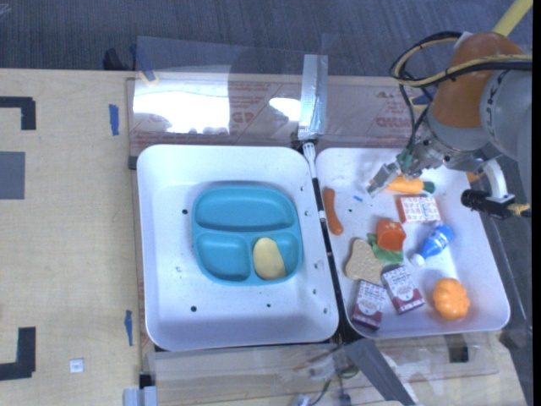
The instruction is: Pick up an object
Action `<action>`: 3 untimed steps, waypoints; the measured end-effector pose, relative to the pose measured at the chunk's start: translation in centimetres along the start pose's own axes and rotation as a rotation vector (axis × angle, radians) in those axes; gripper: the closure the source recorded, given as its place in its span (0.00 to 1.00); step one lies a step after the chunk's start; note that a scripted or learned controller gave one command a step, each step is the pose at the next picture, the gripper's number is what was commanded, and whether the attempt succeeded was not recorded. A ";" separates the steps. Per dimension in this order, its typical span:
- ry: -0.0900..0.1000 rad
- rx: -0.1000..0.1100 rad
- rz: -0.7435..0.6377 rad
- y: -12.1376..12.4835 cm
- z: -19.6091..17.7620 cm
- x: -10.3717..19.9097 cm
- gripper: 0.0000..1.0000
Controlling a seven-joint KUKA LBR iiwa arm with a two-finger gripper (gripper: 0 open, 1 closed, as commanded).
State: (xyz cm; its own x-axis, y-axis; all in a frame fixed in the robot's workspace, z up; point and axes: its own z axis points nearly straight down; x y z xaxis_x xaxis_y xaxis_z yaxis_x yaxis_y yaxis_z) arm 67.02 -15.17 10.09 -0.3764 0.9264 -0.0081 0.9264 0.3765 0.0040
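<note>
My gripper (387, 176) hangs low over the far end of the right bin (494, 260), reaching in from the right. Just beside it, on its near right, lies an orange carrot-like piece (407, 186), and nothing shows as lifted. Below that are a red-and-white box (420, 209), a red vegetable (390, 235), a blue bottle (433, 244), a tan toast slice (363, 263), two small dark-red cartons (369, 303) (404, 288) and an orange fruit (450, 299). An orange sausage (332, 211) lies along the bin's left wall.
The left bin (161, 227) holds a blue divided tray (241, 214) with a yellow oval item (269, 258) in its near right compartment. A metal strip (313, 100) stands behind the ridge between the bins. The arm's grey body and cables (486, 100) loom at the upper right.
</note>
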 end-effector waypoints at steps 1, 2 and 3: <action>-0.005 -0.003 0.039 0.2 0.0 0.4 0.00; -0.016 -0.020 0.037 0.6 -1.5 0.2 1.00; -0.003 -0.007 0.035 0.4 -1.0 0.7 0.00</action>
State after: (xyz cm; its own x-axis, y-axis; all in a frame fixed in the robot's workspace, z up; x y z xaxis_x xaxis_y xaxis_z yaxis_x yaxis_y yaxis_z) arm 67.18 -14.38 11.12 -0.3439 0.9390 -0.0108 0.9389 0.3440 0.0115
